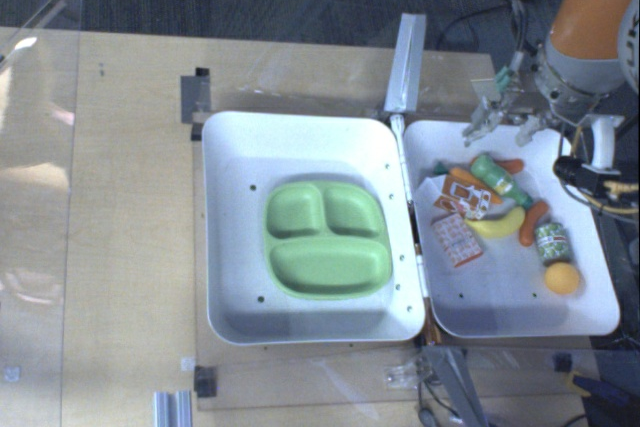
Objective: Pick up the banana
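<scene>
The yellow banana (497,225) lies in the right bin (500,310), near its middle, among other play food. My gripper (500,118) hangs over the far edge of that bin, well behind the banana. Its fingers (479,123) are spread open with nothing between them. The grey arm with the orange band reaches in from the upper right.
Around the banana lie a green bottle (492,173), a carrot (535,215), a green can (550,241), an orange (562,279) and two printed boxes (457,239). The left bin (230,295) holds a green divided plate (328,237). A metal post (405,65) stands behind the bins.
</scene>
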